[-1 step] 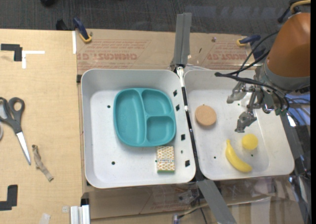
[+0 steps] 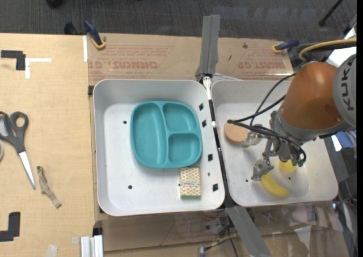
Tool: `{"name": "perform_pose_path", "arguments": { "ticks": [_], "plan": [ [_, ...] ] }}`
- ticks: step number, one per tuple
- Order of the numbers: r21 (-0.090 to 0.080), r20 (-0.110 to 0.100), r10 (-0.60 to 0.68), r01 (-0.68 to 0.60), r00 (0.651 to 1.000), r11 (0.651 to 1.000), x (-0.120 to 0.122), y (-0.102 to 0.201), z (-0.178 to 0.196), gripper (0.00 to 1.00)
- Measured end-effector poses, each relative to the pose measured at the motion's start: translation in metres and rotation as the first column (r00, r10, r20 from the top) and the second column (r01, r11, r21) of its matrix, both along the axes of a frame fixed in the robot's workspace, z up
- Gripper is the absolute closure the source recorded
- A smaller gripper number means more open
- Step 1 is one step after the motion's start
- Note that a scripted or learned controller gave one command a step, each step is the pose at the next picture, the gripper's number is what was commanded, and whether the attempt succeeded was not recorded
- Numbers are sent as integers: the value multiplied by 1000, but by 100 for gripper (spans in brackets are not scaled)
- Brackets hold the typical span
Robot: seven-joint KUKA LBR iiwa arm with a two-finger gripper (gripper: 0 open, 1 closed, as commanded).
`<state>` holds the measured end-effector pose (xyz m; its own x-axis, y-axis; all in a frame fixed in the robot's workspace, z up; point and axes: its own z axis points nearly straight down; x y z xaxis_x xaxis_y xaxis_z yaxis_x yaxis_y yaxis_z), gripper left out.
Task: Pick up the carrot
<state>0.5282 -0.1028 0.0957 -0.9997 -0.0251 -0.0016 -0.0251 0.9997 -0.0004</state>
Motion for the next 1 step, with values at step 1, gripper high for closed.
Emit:
{"name": "perform_pose_path", "arguments": {
  "ticks": [1],
  "plan": [
    [1, 1, -166, 166, 986, 986, 77, 92, 97, 0]
  ]
}}
